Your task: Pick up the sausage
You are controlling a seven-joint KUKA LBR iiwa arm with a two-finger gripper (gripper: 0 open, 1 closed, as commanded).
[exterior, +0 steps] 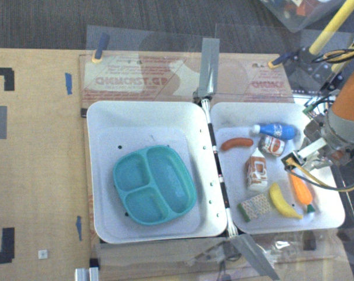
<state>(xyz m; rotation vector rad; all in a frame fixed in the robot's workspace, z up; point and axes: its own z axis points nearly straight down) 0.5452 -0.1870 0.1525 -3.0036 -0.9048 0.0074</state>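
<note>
The sausage [237,143] is a short reddish-brown link lying flat in the right bin [224,119], near its left wall and towards the back. My gripper [319,150] hangs over the right side of that bin, well to the right of the sausage, above an orange carrot [301,191]. Nothing shows in its grasp.
The right bin also holds a blue-capped bottle [275,131], a small can [272,146], a white carton [257,171], a banana [282,201] and a green speckled packet [254,206]. A teal divided plate [155,184] lies in the left bin [106,127].
</note>
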